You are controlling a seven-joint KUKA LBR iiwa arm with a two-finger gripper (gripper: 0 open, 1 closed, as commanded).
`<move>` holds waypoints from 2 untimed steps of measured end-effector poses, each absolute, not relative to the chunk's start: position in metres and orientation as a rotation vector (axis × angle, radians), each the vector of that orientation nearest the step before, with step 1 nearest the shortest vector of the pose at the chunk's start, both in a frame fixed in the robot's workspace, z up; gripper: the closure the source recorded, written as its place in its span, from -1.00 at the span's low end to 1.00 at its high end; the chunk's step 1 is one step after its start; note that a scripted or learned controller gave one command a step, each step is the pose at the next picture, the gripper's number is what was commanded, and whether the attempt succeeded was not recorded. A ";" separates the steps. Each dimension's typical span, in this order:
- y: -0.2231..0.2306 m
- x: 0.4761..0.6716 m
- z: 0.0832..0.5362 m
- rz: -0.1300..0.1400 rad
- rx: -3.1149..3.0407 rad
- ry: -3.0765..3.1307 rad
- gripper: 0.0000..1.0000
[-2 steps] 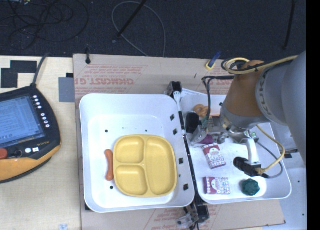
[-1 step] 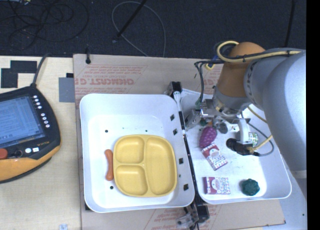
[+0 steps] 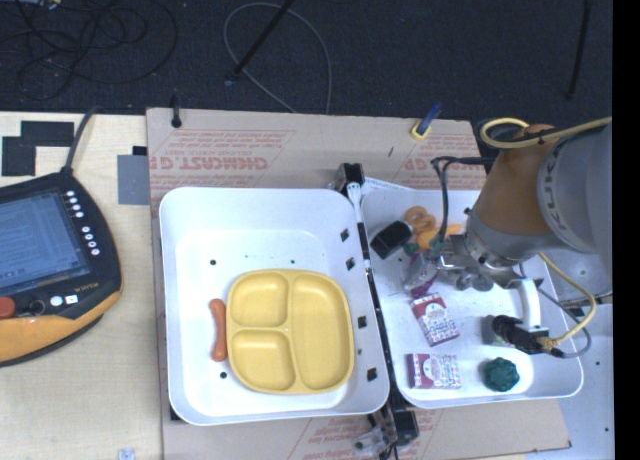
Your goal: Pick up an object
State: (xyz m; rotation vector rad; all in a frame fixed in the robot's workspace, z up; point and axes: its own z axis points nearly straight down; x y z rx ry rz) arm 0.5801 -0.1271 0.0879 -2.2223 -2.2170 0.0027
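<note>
Camera view: the arm reaches in from the right and the gripper (image 3: 428,270) sits low over the right bin (image 3: 570,383), near its left wall and toward the far end. Whether it is spread or closed, I cannot tell; the wrist hides it.

Right beneath it lies a small red-and-white box (image 3: 435,318), with a second red-and-white box (image 3: 433,370) near the front edge and a green lump (image 3: 503,374) in the front right corner. A black piece (image 3: 390,239) and an orange thing (image 3: 418,218) lie by the far left corner.

The left bin (image 3: 190,218) carries a yellow divided plate (image 3: 290,331) and an orange sausage (image 3: 217,329).

My read: we're at the approach, nothing lifted yet. Next move calls for closing squarely on one object, then rising straight.
</note>
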 end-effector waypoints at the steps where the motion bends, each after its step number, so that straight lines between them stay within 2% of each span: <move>1: -0.100 0.534 0.088 0.001 -2.221 -2.216 -1.00; 2: -0.100 0.590 0.087 0.001 -2.221 -2.219 -1.00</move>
